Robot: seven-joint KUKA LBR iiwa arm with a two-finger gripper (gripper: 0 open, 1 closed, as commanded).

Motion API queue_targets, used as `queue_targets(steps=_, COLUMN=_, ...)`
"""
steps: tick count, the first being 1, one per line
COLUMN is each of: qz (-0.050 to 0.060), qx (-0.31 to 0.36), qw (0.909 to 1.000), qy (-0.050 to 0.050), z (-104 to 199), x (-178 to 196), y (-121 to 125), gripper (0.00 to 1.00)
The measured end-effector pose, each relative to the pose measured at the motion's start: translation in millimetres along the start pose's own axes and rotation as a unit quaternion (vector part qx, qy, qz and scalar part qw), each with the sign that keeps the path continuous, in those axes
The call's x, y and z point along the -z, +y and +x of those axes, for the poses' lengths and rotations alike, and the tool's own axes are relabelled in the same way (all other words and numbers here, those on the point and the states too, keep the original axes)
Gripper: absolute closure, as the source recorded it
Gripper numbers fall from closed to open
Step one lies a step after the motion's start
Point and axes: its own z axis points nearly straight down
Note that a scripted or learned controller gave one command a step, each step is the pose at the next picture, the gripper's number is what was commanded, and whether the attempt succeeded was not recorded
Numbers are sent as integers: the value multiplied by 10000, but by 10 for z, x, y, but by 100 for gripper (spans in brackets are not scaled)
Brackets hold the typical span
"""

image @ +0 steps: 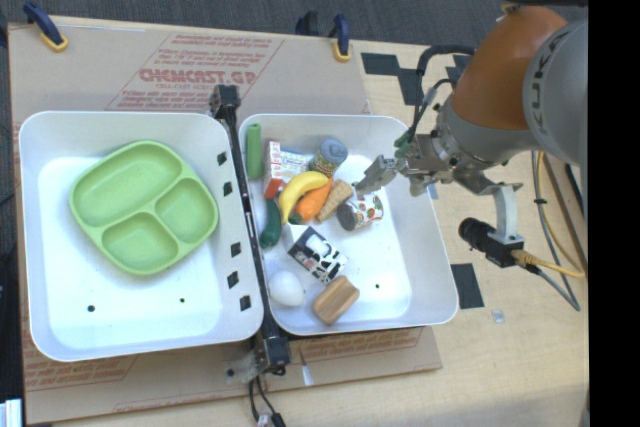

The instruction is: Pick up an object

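The right bin (425,260) holds a pile of small objects. A yellow banana (300,189) lies against an orange carrot (316,203) and a tan cone (338,194). A red and white cup (367,209) lies just right of them, beside a dark lump (347,216). Nearer the front are a black and white box (318,255), a white egg (287,288) and a tan block (336,299). My gripper (378,173) hangs over the bin's right part, just above the red and white cup, with nothing seen in it.
A green cucumber (255,150) and a dark green vegetable (270,226) lie along the right bin's left wall. A grey can (332,153) and a red-white packet (290,160) sit at the back. The left bin (40,295) holds a green divided plate (145,205).
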Motion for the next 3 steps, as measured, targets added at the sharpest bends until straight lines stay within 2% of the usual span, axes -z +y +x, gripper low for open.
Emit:
queue_targets(steps=1, qz=25, qx=15, qw=10000, qy=3, z=-346, x=-1270, y=764, gripper=0)
queue_targets(steps=2, qz=8, qx=35, qw=10000, qy=1, z=-343, x=-1144, y=782, gripper=100)
queue_targets(steps=3, qz=-12, qx=-5, qw=10000, qy=0, z=-363, x=-313, y=273, gripper=100)
